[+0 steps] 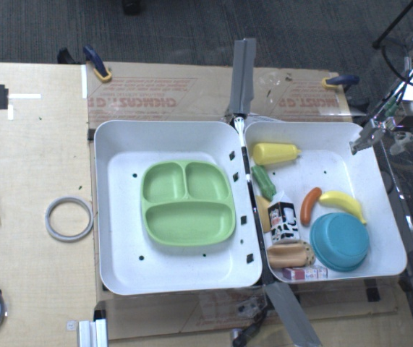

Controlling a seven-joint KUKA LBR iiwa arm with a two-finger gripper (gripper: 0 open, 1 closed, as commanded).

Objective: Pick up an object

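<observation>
green tray (188,203) in left bin (112,215).

All the loose pieces lie left of and below the gripper (365,137), which sits at the right bin's (380,194) upper right rim; nearest it, below and slightly left, a yellow banana (345,203) curves beside an orange-red sausage (310,204); straight below those, a blue bowl (340,241) rests near the front wall; level with the gripper but well to its left lies a yellow corn-like piece (275,152); under that, a green cucumber (264,182), a black-and-white carton (284,221) and a hot dog (289,253); farthest left, in the left bin (112,194), a green divided plate (188,202) lies flat.
</observation>
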